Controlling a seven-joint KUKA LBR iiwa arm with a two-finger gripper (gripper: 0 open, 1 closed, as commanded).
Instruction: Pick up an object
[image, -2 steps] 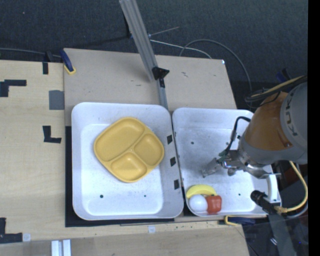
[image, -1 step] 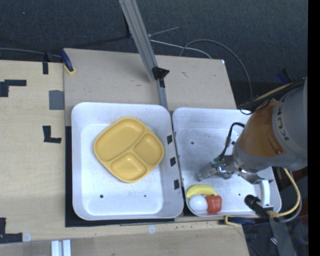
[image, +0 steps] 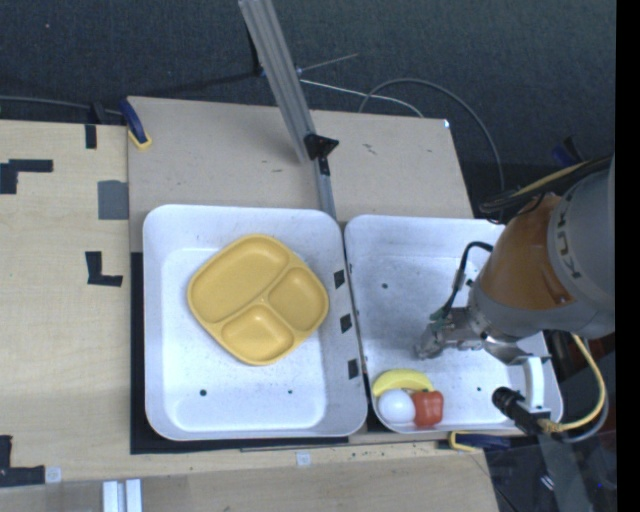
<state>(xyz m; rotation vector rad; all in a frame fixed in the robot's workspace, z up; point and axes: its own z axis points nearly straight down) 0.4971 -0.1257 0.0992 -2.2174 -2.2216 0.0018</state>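
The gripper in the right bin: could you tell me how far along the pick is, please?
Nothing looks picked yet. The gripper is low over bare floor in the right bin, with nothing visible between its fingers. The yellow piece, white ball and red piece lie in the bin's near corner, and the yellow divided plate lies in the left bin. The whole grasp and lift remain.

Yellow, white and red objects (image: 408, 398) clustered at right bin's near edge.

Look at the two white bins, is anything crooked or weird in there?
The yellow divided plate sits turned at an angle in the left bin. The small toys are bunched in the right bin's near corner. Nothing looks spilled or broken.
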